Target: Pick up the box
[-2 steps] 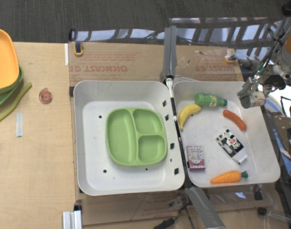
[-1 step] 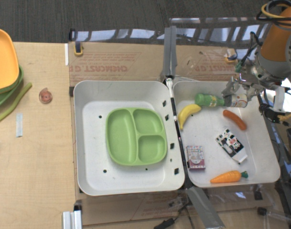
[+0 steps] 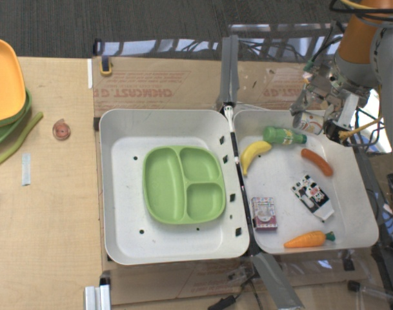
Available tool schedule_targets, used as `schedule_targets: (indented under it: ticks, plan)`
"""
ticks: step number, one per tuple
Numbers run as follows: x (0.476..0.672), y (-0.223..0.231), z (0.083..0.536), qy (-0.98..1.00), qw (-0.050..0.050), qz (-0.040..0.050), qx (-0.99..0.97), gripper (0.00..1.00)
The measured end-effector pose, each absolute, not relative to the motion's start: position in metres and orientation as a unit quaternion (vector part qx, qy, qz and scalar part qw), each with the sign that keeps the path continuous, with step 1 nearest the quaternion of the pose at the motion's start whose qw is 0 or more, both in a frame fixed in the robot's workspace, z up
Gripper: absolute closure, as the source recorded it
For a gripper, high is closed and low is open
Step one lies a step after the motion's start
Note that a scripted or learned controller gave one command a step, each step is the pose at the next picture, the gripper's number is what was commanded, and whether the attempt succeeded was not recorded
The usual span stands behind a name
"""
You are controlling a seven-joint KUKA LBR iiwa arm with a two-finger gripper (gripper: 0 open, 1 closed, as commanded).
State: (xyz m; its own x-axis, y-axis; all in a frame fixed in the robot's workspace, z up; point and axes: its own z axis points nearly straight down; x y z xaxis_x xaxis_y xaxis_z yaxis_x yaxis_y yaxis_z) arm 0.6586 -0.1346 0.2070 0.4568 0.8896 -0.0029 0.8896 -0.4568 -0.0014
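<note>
Two boxes lie in the right bin (image 3: 364, 192). A small pink-and-white box (image 3: 264, 213) lies flat near the bin's front left. A black-and-white patterned box (image 3: 311, 195) lies at an angle toward the right. My gripper (image 3: 315, 120) hangs over the bin's far edge, above and behind a green bottle (image 3: 283, 135), well away from both boxes. I see nothing held in it.
The right bin also holds a banana (image 3: 254, 154), an orange sausage-like piece (image 3: 317, 161) and a toy carrot (image 3: 306, 239). A green divided plate (image 3: 183, 185) lies in the left bin (image 3: 119, 192). An orange dish (image 3: 4, 82) sits on the bench at far left.
</note>
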Motion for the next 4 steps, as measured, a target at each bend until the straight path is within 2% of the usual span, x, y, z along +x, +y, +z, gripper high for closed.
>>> schedule_targets:
  ticks: [1,2,4]
  plan:
    - [0.659,-0.134,0.215,0.523,0.000,-0.0032,0.853,1.00]
    - [0.637,-0.147,0.246,0.416,0.000,-0.0018,0.909,1.00]
    - [0.624,-0.162,0.296,0.118,0.000,-0.0022,0.993,1.00]
